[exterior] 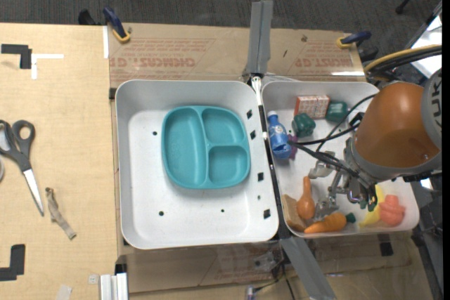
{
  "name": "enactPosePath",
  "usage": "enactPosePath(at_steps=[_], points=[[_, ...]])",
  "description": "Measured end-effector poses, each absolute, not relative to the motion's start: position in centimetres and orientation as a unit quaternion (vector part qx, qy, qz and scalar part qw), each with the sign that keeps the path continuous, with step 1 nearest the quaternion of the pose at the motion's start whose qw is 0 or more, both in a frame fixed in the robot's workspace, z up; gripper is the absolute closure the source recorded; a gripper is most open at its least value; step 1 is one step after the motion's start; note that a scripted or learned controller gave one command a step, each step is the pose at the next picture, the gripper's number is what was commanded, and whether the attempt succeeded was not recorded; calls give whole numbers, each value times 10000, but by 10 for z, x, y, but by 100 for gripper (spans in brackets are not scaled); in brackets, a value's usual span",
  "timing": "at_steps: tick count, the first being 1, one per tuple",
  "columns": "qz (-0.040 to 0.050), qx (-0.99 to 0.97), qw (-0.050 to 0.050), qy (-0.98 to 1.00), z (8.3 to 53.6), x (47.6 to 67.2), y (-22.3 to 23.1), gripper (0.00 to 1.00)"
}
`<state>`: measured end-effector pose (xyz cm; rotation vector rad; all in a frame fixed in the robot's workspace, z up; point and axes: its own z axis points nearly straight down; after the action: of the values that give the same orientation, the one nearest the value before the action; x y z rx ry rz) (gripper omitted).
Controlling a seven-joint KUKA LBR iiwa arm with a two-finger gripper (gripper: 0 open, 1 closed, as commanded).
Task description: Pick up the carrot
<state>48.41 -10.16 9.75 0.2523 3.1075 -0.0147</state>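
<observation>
The gripper (330, 204) was seen lowered into the front part of the right bin (365, 89), its metal fingers pointed down toward the bin floor. Whether anything was held, or how the gripper was set, could not be told, since the parts there were small and tangled with cables. The carrot (328, 224) was found lying on its side just below the gripper, against the front wall of the right bin. An orange pear-shaped item (306, 204) was placed just to the gripper's left. The arm (396, 130) was reached in from the right, its orange band bulked above the wrist and hung over the bin's right half, with black cables looped from it.

Further out, a pink and yellow toy (385, 211) was seen at the front right, a blue bottle (278, 138) by the left wall, and a green object (304, 124) and a reddish box (311, 106) toward the back. In the left bin (133, 172) a teal divided plate (207, 147) was laid. Scissors (22, 154) were left on the bench at far left.
</observation>
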Motion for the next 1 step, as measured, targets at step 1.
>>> enactPosePath(at_steps=[1], points=[[-52, 1216, 108, 9925, 97, 483, -103, 0]])
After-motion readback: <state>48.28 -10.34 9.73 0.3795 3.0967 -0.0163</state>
